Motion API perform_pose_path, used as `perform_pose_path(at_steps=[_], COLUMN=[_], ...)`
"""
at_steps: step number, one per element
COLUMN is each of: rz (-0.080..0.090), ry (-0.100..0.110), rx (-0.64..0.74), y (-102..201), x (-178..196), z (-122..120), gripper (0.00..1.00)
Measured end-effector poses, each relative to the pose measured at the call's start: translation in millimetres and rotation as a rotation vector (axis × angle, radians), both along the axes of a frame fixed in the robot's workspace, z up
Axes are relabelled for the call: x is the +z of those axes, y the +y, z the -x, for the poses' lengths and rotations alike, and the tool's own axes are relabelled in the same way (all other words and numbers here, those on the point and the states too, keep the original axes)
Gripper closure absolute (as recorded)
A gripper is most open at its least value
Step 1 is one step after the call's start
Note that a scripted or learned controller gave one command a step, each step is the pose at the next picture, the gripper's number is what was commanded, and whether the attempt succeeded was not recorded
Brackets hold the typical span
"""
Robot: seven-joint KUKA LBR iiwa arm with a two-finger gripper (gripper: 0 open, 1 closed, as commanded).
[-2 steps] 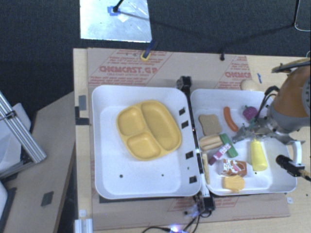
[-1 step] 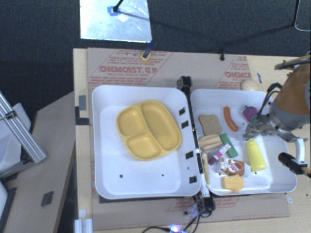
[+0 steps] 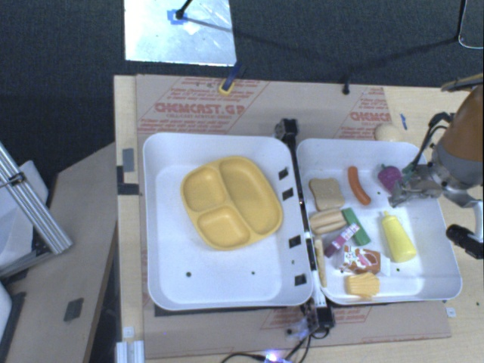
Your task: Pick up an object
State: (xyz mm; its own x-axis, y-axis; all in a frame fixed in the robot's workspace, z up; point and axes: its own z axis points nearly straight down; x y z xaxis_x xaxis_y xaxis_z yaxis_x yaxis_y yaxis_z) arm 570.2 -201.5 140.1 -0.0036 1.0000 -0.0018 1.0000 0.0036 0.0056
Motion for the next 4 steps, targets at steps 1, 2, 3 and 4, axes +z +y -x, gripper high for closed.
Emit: perform_pose_path(at_steps=[1,2,3,4], rz=[0.0,0.0,-0.003,-0.003], ry=[0.0,0.001,0.005,0.004], rx=[0.001,0.001,0.005,0.004], y=[3.3,3.1,66.1,116.1], x=[63.1,86.0,83.4,74.9], z=[-3.3,-4.5,-0.6,-1.3], gripper=[1.0,1.0,1.0,1.0])
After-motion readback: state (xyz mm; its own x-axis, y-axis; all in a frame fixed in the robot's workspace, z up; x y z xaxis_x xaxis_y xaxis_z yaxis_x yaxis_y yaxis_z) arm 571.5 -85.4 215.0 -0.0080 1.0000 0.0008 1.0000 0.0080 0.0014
